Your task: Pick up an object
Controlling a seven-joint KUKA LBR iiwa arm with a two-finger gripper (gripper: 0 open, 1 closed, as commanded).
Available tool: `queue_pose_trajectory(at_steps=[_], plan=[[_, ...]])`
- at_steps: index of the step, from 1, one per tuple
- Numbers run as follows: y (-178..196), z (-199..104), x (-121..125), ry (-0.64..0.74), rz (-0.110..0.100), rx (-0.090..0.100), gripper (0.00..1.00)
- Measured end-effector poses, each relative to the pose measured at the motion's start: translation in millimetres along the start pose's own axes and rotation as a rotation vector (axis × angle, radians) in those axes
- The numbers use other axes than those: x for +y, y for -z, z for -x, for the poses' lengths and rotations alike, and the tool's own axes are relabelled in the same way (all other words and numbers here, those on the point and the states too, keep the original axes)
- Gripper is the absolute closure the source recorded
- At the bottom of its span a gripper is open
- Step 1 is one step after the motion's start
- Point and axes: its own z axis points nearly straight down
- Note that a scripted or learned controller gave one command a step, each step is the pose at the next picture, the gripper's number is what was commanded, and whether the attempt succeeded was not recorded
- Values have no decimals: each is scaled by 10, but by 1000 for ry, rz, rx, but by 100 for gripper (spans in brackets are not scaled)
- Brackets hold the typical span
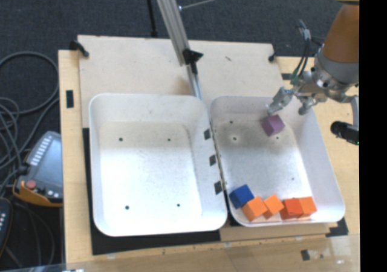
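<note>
Camera view | purple cube (pixel 273 124) just below pincer (pixel 291 101) | apart

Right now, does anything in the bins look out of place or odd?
Only the purple cube: it sits alone near the right bin's far side, while the blue and orange blocks cluster along the near edge. Nothing looks spilled or damaged.

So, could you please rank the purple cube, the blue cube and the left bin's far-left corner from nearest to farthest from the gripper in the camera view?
1. Purple cube: right bin, just below the gripper.
2. Blue cube: right bin's near-left corner, beside the orange cubes.
3. Left bin's far-left corner: across the bench, farthest away.
</note>
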Motion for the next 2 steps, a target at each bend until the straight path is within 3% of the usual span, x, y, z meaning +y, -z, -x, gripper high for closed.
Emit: queue_pose_trajectory(at_steps=[1,2], plan=[[-1207,132,274,-7,5,0,0],[-1121,140,273,-4,4,-3,100]])
